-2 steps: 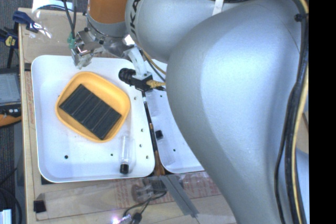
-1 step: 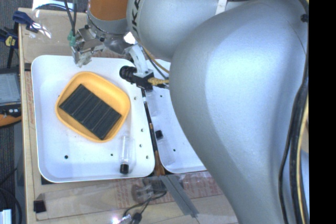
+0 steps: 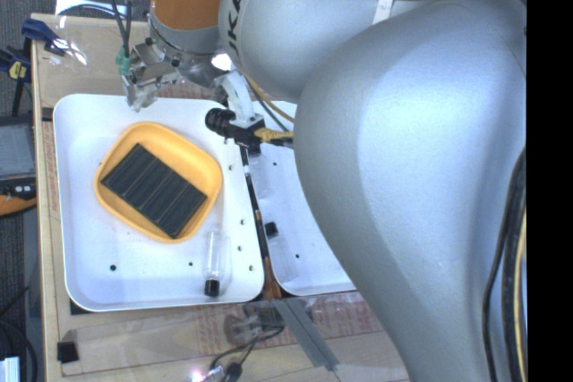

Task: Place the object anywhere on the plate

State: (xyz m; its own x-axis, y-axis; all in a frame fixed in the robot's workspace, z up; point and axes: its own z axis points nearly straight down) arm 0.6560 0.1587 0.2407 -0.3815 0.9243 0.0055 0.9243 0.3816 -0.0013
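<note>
The pincer (image 3: pixel 137 94) hangs over the left bin's (image 3: pixel 76 264) far edge; I cannot tell its state. The tube (image 3: pixel 213 262) lies near the bin's front, beside the yellow plate (image 3: pixel 121 155).

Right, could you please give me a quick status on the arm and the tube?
Pincer over left bin's far edge. Tube lying beside yellow plate, not on it. Nothing between them.
</note>
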